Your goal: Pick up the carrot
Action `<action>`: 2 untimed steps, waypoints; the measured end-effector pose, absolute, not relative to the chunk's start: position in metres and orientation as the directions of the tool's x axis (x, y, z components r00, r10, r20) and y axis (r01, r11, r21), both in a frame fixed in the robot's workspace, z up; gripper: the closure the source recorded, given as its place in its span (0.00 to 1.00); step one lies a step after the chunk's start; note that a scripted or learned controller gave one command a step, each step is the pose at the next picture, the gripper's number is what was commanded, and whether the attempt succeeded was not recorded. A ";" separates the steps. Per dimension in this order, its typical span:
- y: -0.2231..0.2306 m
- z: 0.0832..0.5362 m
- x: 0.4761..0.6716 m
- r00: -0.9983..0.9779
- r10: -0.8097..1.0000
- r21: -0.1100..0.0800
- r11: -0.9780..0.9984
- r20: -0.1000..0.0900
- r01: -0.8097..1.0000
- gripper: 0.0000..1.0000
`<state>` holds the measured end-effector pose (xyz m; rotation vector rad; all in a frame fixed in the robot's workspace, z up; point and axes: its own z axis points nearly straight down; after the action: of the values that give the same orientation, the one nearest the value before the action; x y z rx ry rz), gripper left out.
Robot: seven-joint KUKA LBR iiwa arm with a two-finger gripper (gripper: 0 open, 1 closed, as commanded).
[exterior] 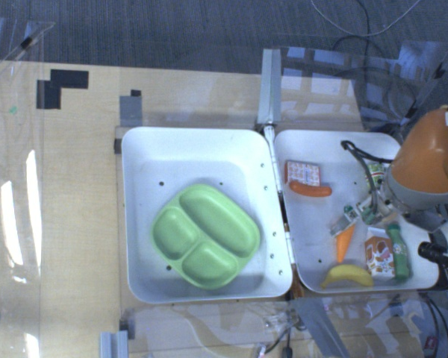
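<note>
Two white bins, one green plate, one carrot, one banana, one sausage, one green bottle, two small cartons.

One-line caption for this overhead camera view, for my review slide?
Gripper poised just above the carrot in the right bin, amid banana and hot dog; green divided plate in left bin.

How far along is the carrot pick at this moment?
Done: the arm has reached over the right bin, its gripper just above the carrot. In hand: nothing visibly held; the carrot lies on the bin floor beside the banana. Left: closing on the carrot and lifting it.
</note>
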<state>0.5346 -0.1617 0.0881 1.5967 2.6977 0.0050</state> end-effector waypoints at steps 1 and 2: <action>-0.177 0.113 0.557 -0.428 0.904 0.003 0.428 -0.001 0.904 0.00; -0.153 0.088 0.527 -0.360 0.933 0.009 0.360 -0.007 0.933 0.00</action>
<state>0.5271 -0.1528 0.0884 1.7713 2.5815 0.0063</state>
